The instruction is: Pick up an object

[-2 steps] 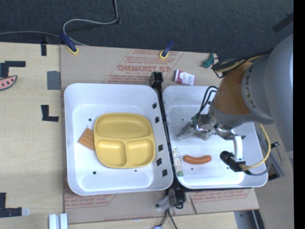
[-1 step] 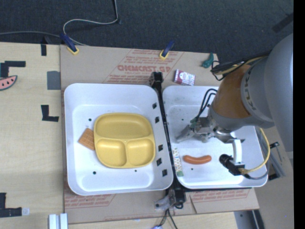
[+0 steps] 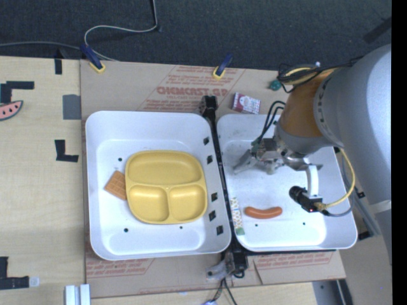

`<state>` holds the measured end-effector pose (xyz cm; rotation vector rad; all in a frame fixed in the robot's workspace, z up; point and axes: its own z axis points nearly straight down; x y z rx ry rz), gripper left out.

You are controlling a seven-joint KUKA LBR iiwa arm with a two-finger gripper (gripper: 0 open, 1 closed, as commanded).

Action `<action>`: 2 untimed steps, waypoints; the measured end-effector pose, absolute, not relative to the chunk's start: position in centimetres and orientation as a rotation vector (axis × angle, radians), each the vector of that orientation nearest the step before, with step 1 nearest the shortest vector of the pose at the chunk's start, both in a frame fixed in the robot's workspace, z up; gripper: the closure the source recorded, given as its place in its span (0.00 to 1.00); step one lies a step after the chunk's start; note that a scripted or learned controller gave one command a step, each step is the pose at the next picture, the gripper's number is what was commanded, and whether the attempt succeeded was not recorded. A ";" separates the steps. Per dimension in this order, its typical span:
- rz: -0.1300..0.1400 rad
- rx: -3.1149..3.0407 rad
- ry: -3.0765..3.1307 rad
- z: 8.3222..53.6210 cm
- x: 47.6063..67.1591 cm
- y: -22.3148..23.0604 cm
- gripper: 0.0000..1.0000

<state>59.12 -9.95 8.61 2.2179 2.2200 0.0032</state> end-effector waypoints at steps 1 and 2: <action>0.001 2.218 2.222 8.5 66.8 -9.5 0.00; -0.003 2.216 2.222 9.5 66.8 -9.5 1.00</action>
